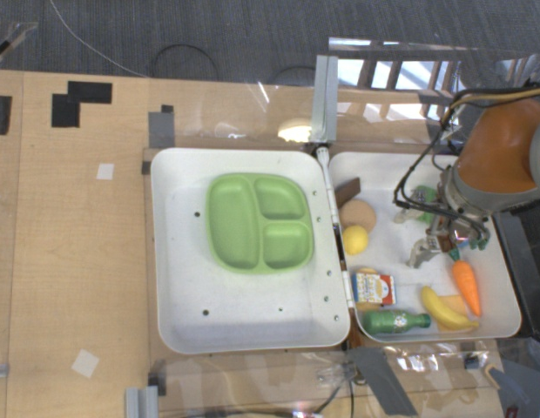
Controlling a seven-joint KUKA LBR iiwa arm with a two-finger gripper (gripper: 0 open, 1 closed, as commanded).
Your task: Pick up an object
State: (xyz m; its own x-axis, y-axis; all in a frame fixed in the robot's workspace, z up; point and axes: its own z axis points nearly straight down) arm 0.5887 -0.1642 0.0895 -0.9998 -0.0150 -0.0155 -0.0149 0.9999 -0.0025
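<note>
From my feed the hand (431, 249) sits low in the right bin (505, 320), and I can't tell how its fingers are set. Just right of it is the carrot (466, 286), banana (444, 310) and green bottle (396, 321) nearer, lemon (355, 239) to the left. The green plate (258, 222) sits in the left bin (178, 320).
</note>
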